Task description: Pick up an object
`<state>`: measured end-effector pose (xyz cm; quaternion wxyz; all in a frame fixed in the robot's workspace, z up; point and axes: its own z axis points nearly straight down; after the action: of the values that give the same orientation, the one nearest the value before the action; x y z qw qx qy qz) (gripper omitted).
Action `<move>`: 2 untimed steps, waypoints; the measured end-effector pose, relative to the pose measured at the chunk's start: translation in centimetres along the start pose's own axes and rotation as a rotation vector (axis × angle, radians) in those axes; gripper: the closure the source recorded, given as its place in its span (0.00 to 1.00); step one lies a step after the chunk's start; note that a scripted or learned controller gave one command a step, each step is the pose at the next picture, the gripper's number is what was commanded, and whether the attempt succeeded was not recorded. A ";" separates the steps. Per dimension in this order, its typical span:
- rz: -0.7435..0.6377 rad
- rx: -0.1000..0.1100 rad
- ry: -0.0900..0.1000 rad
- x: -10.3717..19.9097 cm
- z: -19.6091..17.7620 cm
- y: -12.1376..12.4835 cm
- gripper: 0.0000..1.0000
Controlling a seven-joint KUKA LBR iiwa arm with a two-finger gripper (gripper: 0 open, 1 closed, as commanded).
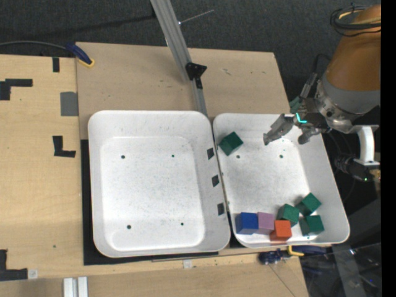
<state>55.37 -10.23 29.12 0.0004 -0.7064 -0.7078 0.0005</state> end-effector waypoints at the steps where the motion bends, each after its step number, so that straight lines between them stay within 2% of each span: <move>1: 0.001 0.005 0.000 -0.1 4.4 0.2 0.00; 2: 0.001 0.005 0.000 0.0 8.8 -0.1 0.00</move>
<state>55.29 -10.19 20.32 0.0021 -0.7067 -0.7075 0.0021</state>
